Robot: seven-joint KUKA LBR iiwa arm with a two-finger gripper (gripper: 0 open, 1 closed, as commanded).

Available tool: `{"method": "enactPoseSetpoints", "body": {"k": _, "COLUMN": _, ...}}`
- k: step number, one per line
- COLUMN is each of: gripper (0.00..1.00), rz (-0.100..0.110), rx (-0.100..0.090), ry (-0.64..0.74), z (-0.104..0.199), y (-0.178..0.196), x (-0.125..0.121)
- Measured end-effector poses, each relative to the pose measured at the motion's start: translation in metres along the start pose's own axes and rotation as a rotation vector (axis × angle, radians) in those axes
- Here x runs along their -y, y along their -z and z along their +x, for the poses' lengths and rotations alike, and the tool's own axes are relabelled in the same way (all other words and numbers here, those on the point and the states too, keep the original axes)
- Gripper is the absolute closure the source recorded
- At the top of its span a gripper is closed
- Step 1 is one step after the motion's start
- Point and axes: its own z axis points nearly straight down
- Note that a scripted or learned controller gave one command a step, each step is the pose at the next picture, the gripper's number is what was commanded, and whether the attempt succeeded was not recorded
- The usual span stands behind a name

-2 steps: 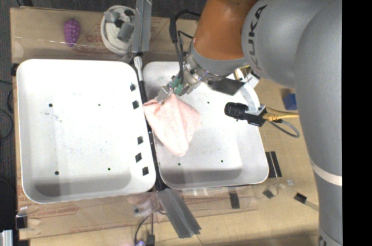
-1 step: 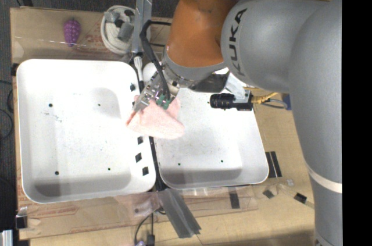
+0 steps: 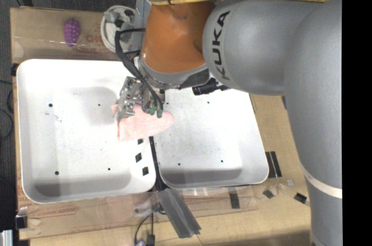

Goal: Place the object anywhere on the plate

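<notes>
The two-finger metal gripper (image 3: pixel 136 104) hangs over the seam where the two bins meet, its dark, green-tipped fingers (image 3: pixel 156 113) pointing down at a flat pale-pink plate (image 3: pixel 145 124). Whether the jaws are released, clenched or grasping anything cannot be told from this slanted overhead view: the metal of the wrist hides the gap between them, and no object is visible there. The plate lies tilted across the shared rims, part in the left bin and part in the right, probably because it rests on the raised edges rather than on either floor.

The grey arm with its orange band (image 3: pixel 174 35) reaches in from the right and covers the far part of the right shallow white plastic bin (image 3: pixel 209 146). The bare part of that bin holds nothing else that can be made out. The left shallow white plastic bin (image 3: pixel 70 128) shows a bare floor apart from the plate's left portion.

A small purple grape-like cluster (image 3: pixel 71 31) sits outside both bins, on the brown cardboard-coloured bench surface (image 3: pixel 40 24) at far left, well apart from the plate. If this is the object to be placed, the task is judged not yet done. A white round fitting (image 3: pixel 114 24) stands just beside the arm's far edge.
</notes>
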Motion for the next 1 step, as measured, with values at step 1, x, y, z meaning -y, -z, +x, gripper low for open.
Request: {"method": "enactPoseSetpoints", "body": {"k": 1, "gripper": 1.00, "rz": -0.002, "rx": 0.004, "ry": 0.186, "z": 0.0224, "y": 0.0159, "x": -0.0411}}
